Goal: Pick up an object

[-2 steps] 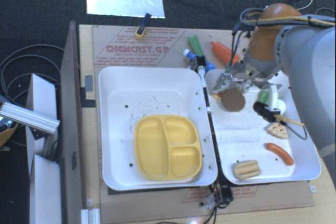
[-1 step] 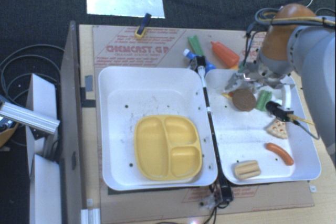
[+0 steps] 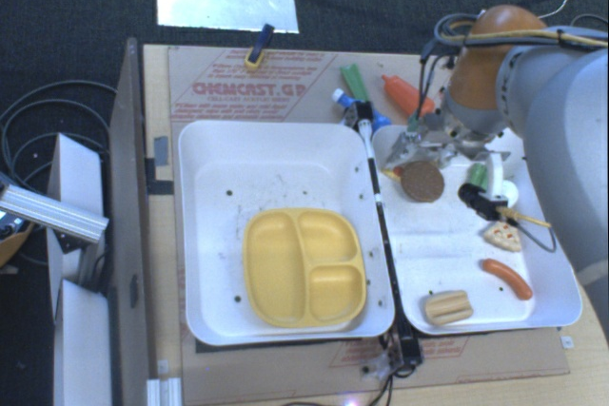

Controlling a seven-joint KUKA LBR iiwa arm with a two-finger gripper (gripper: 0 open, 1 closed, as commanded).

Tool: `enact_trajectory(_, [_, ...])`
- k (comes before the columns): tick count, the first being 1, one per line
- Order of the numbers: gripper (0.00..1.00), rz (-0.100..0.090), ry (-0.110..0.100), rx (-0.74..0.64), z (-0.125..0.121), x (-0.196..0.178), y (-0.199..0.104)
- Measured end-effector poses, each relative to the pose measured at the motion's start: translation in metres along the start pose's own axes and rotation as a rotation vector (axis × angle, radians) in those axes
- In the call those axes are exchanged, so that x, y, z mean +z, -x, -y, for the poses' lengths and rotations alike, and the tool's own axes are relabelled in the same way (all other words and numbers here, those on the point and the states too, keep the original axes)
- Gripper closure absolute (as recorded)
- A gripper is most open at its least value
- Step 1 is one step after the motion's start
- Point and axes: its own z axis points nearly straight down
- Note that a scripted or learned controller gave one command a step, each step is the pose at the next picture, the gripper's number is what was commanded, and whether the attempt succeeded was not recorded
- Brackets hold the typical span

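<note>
Claw [image 3: 416,150] down low at the back of the right bin [image 3: 547,314], poised just above a brown round patty [image 3: 422,182] — whether it's wide or pinched, I can't tell from here. Nearer us lie a sausage [image 3: 506,278], a bread roll [image 3: 447,306] and a cheese wedge [image 3: 502,236]. Left bin [image 3: 214,157] holds a yellow divided tray [image 3: 304,267].

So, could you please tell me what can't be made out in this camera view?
- Gripper: in the camera view the arm's wrist hangs over it, so whether it grips anything can't be told.
- Green object in the right bin: partly covered by the arm, identity unclear.
- Brown disc: too small to identify.
- Pale wedge: too blurred to name.
</note>
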Motion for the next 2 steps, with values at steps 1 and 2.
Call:
enact_trajectory(1, [0.0,-0.001,-0.001,0.008,0.001,0.0,0.042])
enact_trajectory(2, [0.0,-0.002,-0.001,-0.001,0.0,0.001,-0.009])
